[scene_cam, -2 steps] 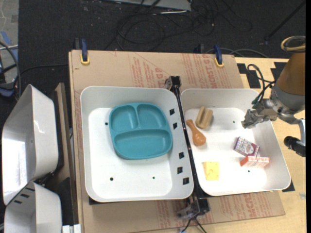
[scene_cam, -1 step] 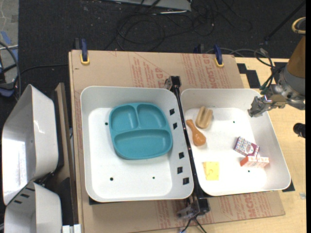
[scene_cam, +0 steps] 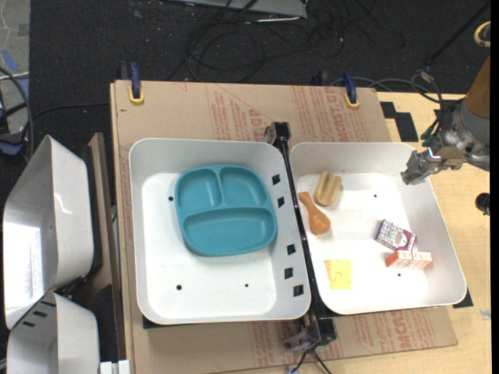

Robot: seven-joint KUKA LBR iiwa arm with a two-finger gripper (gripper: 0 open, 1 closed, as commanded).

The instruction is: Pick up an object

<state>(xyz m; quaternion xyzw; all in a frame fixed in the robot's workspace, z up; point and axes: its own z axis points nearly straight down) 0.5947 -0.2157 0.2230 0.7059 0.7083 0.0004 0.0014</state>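
Over the right bin's [scene_cam: 448, 244] far right rim, the gripper [scene_cam: 419, 167] hangs empty, its opening impossible to judge, while the likeliest target, a purple carton [scene_cam: 394, 234], lies below-left on the floor, long axis slanting down-right.

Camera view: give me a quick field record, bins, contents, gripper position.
left bin: teal divided plate
right bin: tan bun-like item, orange spoon, yellow square, purple-and-white carton, red-and-white box
spoon vs bun: close together, near the divider between the bins
carton vs box: next to each other, right side of bin
gripper: over the right bin's upper right rim, holding nothing visible
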